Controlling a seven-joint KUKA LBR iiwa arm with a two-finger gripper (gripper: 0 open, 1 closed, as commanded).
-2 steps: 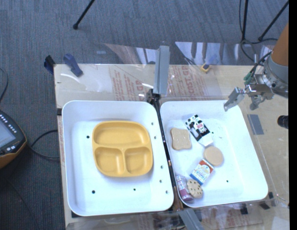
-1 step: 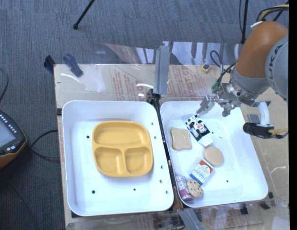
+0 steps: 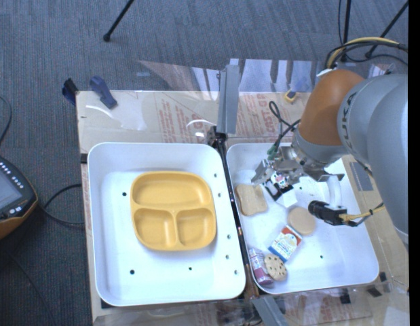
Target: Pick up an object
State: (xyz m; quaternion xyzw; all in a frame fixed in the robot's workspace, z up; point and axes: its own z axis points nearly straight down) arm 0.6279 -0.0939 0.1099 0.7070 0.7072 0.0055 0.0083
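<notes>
Two bins: shallow, white, side by side on the bench, sharing a middle edge.
Left bin (image 3: 101, 182): carries one yellow divided plate (image 3: 173, 209), three compartments, lying flat near the bin's centre, well clear of all four edges.
Right bin (image 3: 359, 263): carries the small items plus the arm reaching in over its right edge.
Arm (image 3: 372, 128): grey w/ orange band above the wrist, bent down over the right bin's far half.
Gripper (image 3: 277, 178): low over the right bin's far-left area, just beside the bread slice on its right. Fingers hidden in the clutter of wrist hardware; can't tell if spread or pressed together, and can't tell if anything sits between them.
Bread slice (image 3: 252, 199): tan, squarish, flat, close to the right bin's left edge, about mid-length.
Round tan disc (image 3: 302, 220): cookie-like, flat, near the bin's centre, just under the black fitting and yellow cable off the wrist.
Small carton (image 3: 285, 243): white w/ red and blue print, tilted, just below-left of the disc, apart from it.
Choc-chip cookie (image 3: 277, 267): near the right bin's near-left corner, touching a dark pink item (image 3: 260, 266) on its left; too small to say what that is.
</notes>
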